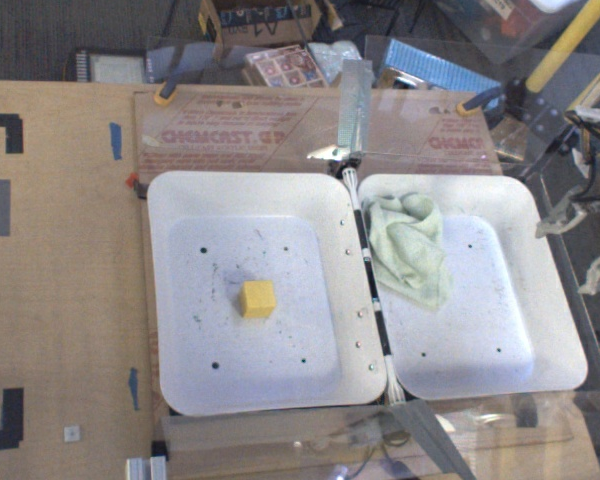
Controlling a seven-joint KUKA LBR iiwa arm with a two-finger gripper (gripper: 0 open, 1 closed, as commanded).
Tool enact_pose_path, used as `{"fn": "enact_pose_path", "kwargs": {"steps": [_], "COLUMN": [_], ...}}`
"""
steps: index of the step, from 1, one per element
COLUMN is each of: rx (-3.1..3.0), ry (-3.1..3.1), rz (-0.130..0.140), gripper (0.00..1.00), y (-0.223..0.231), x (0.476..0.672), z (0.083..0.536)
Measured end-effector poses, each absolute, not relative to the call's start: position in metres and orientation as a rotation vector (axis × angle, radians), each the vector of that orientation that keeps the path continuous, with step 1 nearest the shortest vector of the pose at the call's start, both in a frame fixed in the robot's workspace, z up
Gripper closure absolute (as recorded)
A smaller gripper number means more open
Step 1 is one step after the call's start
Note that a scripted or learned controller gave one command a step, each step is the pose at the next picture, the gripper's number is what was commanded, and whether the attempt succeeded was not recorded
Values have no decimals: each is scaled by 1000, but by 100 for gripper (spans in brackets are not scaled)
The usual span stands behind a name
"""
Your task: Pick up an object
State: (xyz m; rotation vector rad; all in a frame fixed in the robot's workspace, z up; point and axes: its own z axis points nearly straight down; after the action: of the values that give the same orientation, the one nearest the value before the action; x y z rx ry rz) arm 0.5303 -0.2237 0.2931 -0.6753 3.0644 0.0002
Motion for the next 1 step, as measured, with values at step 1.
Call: {"fn": "enact_pose_path", "kwargs": {"steps": [1], "rx": [-531], "ry": [3091], "rz": [-1], "gripper": [0], "y": [-223], "x": [561], "z": [217]}}
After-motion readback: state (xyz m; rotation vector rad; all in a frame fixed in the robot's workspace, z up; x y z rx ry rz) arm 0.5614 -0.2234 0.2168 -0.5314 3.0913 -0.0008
